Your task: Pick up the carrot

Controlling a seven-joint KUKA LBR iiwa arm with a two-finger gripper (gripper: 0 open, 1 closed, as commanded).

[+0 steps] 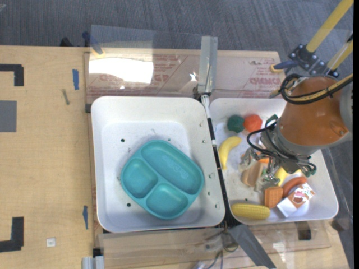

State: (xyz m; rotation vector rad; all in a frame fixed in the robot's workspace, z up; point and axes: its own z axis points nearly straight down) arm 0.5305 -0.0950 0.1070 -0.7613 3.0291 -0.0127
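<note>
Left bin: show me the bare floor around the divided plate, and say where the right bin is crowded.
In the left bin, bare floor runs behind the teal divided plate and along its left wall. The right bin is crowded: banana, green ball, orange ball, corn cob and carrot cluster under the gripper.

Floor: grey carpet (168, 10) fills the top of the view.
Counter: pale wood counter (39, 150) spans the left, with black corner marks (14, 74) and bits of blue tape (75, 78).
Panel: clear sheet (120, 66) behind the bins catches bright glare.
Post: grey metal post (207, 63) stands at the back, between the bins.
</note>
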